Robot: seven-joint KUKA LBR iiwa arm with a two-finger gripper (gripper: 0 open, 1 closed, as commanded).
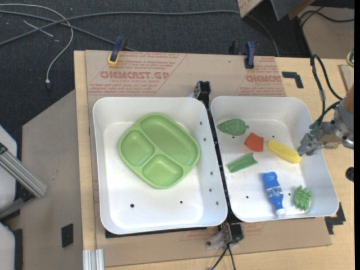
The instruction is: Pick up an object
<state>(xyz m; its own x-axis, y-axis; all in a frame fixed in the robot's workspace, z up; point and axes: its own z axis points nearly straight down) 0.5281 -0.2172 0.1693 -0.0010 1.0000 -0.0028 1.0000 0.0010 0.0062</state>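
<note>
The right bin holds several small items: a green leafy piece, an orange-red block, a yellow corn-like piece, a green pod, a blue bottle and a green spiky piece. My gripper sits low at the right bin's right wall, just right of the yellow piece's end. Nothing shows in its grasp.
A green divided plate lies in the left bin. Blue clamps pin the cardboard at the back. Cables run along the arm at the right edge.
</note>
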